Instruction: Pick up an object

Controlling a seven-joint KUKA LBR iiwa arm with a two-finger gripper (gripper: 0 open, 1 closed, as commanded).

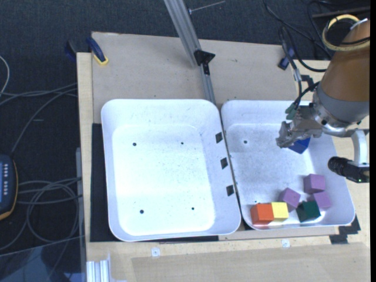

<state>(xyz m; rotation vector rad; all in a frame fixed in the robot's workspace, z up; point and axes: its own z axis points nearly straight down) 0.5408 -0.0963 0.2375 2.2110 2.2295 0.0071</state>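
The gripper (292,138) hangs inside the right bin (247,119), touching a blue block (300,145); its grip state cannot be told.

glossy white plastic bins (117,157), matt wood bench (153,57)

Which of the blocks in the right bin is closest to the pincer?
The blue block, right beneath the pincer and apart from the rest. The purple, orange, yellow and green blocks cluster at the bin's near edge.

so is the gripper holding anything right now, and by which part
Cannot be told: the gripper sits right over a blue block, hiding any hold.
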